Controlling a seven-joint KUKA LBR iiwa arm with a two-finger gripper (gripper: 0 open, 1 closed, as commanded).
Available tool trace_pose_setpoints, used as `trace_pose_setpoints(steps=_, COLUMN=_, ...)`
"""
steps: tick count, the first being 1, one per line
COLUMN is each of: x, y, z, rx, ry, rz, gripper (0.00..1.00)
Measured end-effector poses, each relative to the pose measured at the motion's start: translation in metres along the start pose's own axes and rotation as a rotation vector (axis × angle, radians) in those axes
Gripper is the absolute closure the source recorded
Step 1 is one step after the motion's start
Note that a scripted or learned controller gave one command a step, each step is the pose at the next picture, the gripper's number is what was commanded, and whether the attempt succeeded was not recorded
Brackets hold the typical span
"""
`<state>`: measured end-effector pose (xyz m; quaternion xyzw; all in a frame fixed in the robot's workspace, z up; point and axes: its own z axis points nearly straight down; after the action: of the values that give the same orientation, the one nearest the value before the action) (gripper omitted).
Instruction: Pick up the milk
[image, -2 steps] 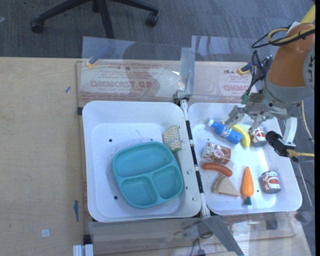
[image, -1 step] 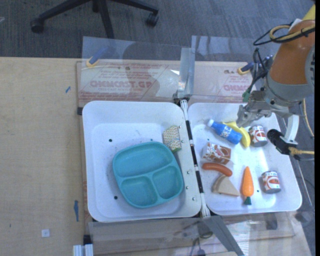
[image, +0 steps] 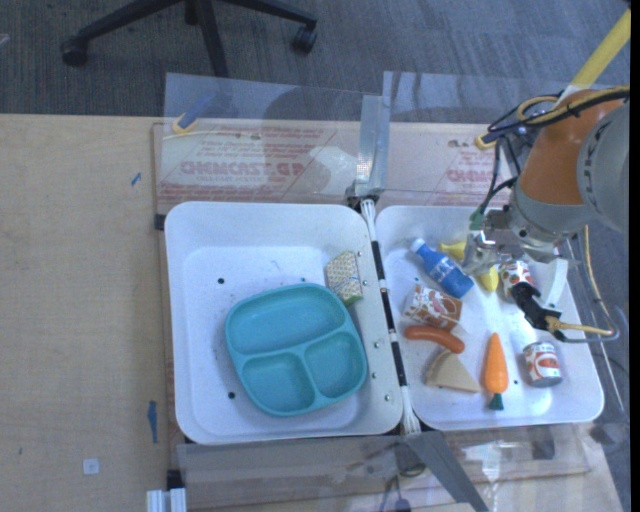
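Bench bins stocked; milk carton (image: 432, 305) lies ungrasped in right bin (image: 575, 400). Gripper (image: 490, 250) hovers nearby, jaw state indeterminable. Pick outstanding.

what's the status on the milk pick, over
Tool low over right bin, near blue bottle. Milk carton lying free mid-bin. Hot dog beside it, bottle just above it.

Both bins (image: 190, 240) are white, and the left one holds a teal divided plate (image: 295, 348) and a small tan packet with a fine checked pattern (image: 345, 275). In the right bin lie a blue bottle with a white cap (image: 440, 268), a red-and-white printed carton (image: 433, 305), a red-orange sausage (image: 434, 338), a pale tan wedge (image: 452, 374), an orange carrot with a green tip (image: 495, 366) and a red-and-white can (image: 542, 364). The arm (image: 570, 160) is grey with an orange band
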<state>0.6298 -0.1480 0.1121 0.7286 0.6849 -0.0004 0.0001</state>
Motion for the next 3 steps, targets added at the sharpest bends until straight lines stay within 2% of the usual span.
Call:
trace_pose_setpoints(steps=1, x=-0.052, y=0.022, z=0.025, rx=0.008, ry=0.002, rz=0.455, gripper=1.0)
trace_pose_setpoints(steps=2, x=-0.043, y=0.04, z=-0.082, rx=0.002, ry=-0.001, rz=0.768, gripper=1.0)
trace_pose_setpoints(steps=3, x=-0.053, y=0.029, z=0.009, rx=0.0, ry=0.002, rz=0.957, gripper=1.0)
